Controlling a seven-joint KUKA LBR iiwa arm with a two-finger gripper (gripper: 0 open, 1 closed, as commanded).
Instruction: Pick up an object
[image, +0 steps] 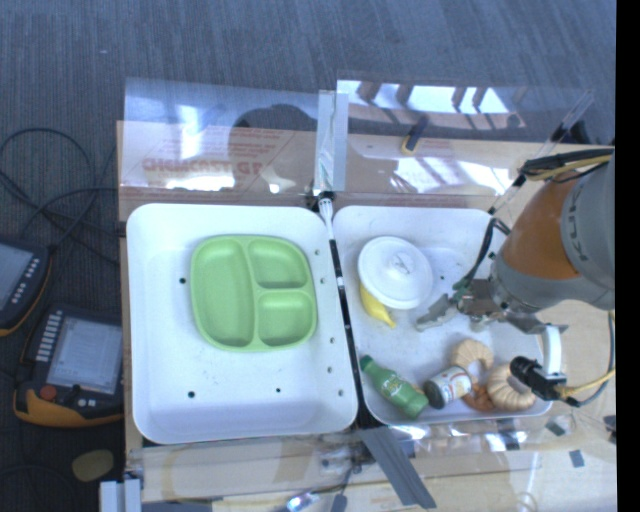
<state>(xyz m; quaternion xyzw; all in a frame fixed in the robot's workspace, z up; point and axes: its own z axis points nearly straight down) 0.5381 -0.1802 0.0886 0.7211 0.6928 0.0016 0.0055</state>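
The right bin (445, 226) holds a white upturned bowl (395, 268) with a yellow banana-like piece (377, 308) poking out below it. A green bottle (394, 388) lies at the bin's front, next to a small labelled jar (448, 385). Two tan pastries (470, 353) (506, 391) sit at the front right. My gripper (432, 316) hangs low over the bin's middle, just right of the bowl and the yellow piece and above the jar. Nothing shows between its tips.
The left bin (160, 400) carries a green divided plate (252, 292). Clear plastic walls (330, 140) stand behind both bins. The arm's orange band (540, 240) and grey wrist cover the right bin's right side. Cables and a handheld pendant (70, 360) lie on the floor at left.
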